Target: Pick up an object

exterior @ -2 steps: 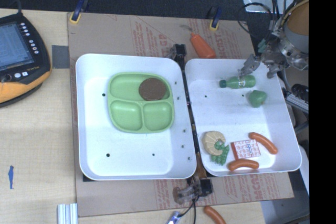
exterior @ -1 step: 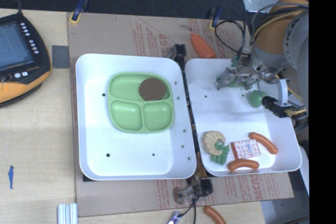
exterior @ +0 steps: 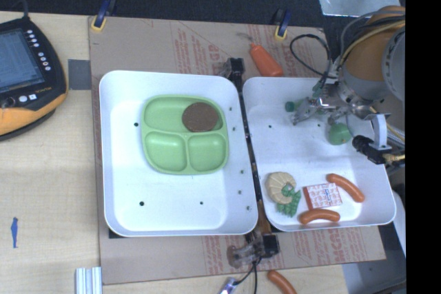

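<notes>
The arm (exterior: 375,51) reaches in over the right bin (exterior: 275,96), and its gripper (exterior: 308,109) hangs low above the bin's upper part. The two thin metal fingers (exterior: 298,115) point toward the left bin (exterior: 120,148) and stand a little apart, with nothing between them. A small dark green piece (exterior: 290,106) lies just beside the fingertips, on their far side; whether it touches them is hard to tell. A round green ball (exterior: 338,133) rests behind the fingers, toward the arm, close under the gripper body and not clamped.

Well away from the fingers, toward the near edge of the same bin, lie the other pieces: a tan round pastry (exterior: 280,184) with a green leafy bit (exterior: 290,205) touching it, a red and white packet (exterior: 322,197) just beside that, one orange sausage (exterior: 344,186) beyond the packet and another sausage (exterior: 319,217) by the near wall.

Ahead of the fingers, across the bin wall, the left bin holds a green divided plate (exterior: 172,147) with a brown disc (exterior: 200,117) in its upper right section.

Beyond the fingers, outside the bins, an orange carrot (exterior: 264,60) lies on the cardboard mat (exterior: 172,45). A tablet controller (exterior: 24,76) sits far off at the bench's left edge.
</notes>
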Motion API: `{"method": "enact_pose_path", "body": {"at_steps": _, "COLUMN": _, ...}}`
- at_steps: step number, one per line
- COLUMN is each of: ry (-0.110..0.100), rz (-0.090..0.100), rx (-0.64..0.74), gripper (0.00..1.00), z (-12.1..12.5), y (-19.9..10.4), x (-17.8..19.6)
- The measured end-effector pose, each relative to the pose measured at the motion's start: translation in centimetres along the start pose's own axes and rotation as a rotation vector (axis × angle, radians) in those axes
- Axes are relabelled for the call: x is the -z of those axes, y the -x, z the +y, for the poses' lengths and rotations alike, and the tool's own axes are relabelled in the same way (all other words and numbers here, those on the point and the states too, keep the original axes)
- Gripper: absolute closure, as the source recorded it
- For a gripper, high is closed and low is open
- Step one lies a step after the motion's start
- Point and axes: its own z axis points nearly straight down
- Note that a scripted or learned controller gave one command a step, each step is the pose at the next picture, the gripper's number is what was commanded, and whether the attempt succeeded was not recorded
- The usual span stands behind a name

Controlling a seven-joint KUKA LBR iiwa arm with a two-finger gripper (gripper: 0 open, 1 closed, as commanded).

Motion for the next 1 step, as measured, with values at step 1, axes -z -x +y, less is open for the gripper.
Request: {"method": "enact_pose_path", "body": {"at_steps": 1, "ry": -0.014, "rz": 0.003, "rx": -0.002, "gripper": 0.00, "z": 1.71, "y": -4.01, "x": -0.20}}
